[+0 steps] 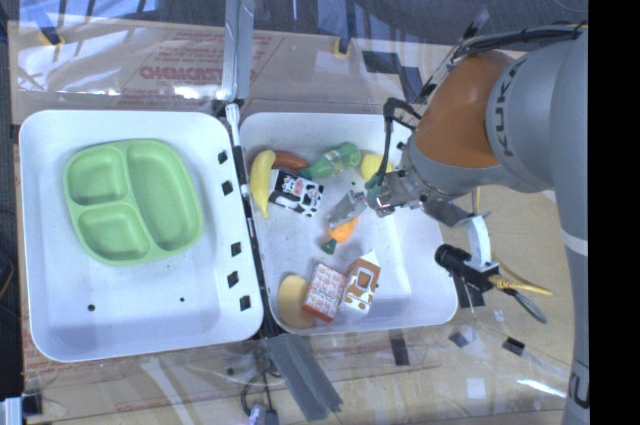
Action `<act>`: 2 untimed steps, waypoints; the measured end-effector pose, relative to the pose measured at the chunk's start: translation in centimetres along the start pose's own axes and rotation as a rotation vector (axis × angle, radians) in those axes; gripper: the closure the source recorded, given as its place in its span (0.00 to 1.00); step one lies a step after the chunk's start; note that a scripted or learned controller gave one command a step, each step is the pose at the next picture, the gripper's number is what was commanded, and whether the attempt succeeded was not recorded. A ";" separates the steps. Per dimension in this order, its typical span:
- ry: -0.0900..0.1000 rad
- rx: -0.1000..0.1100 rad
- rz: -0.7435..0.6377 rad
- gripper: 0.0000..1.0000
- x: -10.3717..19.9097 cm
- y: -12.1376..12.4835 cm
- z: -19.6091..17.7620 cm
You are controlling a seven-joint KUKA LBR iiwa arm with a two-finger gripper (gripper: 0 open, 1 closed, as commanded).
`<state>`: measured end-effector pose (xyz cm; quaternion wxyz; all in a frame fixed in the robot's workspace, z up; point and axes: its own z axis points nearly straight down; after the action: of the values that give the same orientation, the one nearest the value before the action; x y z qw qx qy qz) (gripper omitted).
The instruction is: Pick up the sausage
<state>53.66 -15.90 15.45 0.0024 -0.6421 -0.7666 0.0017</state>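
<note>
1. Camera view is showing the sausage point(291, 160) lying crosswise beside the banana point(262, 180) in the right bin point(425, 313).
2. Gripper point(352, 209) is hovering right of it and nearer the camera, its grip state hidden.

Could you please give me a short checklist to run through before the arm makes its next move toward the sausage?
1. Sausage located: ok. The sausage lies near the far edge of the right bin, beside the banana.
2. Sausage free to grasp: not ok. The banana touches it and the black-and-white carton sits close in front.
3. End effector over the target: not ok. The end effector is in mid-bin, near the orange carrot piece, to the right of the sausage.
4. End effector free of objects: cannot tell.
5. Left bin's green plate out of the way: ok.
</note>
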 end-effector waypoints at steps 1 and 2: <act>-0.002 -0.003 0.066 0.00 -3.9 6.8 4.3; -0.001 0.010 0.243 0.00 4.3 12.6 6.5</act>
<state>65.26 -9.43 8.93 0.0050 -0.7303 -0.6831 0.0060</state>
